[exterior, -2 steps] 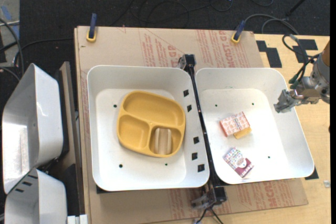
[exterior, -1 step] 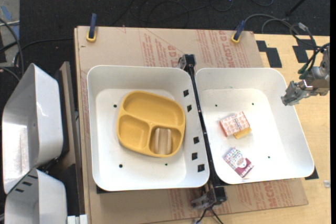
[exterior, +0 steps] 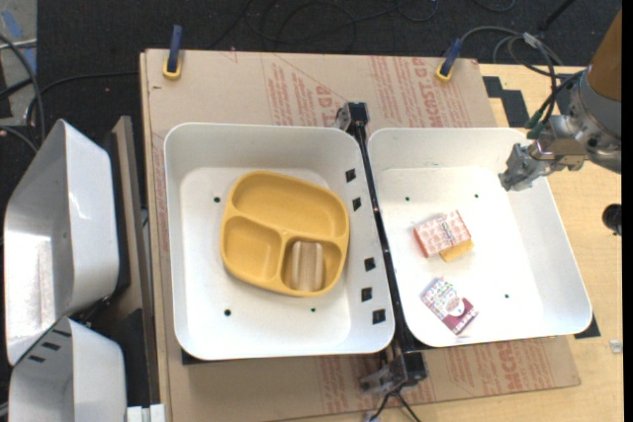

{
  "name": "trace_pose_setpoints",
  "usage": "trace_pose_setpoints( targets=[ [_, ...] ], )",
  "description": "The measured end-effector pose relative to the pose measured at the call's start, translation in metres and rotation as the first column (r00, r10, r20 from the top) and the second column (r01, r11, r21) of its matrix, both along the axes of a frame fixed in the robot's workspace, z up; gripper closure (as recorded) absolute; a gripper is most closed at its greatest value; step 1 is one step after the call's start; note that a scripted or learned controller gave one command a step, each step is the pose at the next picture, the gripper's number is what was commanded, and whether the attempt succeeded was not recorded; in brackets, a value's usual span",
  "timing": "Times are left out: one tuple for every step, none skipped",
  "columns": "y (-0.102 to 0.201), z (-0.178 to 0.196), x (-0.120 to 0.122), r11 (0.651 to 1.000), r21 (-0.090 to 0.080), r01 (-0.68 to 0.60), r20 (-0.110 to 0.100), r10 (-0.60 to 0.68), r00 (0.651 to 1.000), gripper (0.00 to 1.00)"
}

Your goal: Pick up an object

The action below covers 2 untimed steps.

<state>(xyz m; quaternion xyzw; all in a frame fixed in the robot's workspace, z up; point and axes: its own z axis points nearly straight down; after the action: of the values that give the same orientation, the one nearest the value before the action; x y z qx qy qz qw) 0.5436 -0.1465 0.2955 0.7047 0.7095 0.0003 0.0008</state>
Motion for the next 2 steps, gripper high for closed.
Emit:
trace_pose_setpoints(
  targets=[
    [0.059, -0.014, 0.02, 1.0, 0.002, -0.002, -0.002, 0.002, 1.0, 1.0],
    [0.111, -0.016, 0.042, 1.0, 0.002, -0.002, 0.001, 0.002, 1.0, 1.0]
  ],
)
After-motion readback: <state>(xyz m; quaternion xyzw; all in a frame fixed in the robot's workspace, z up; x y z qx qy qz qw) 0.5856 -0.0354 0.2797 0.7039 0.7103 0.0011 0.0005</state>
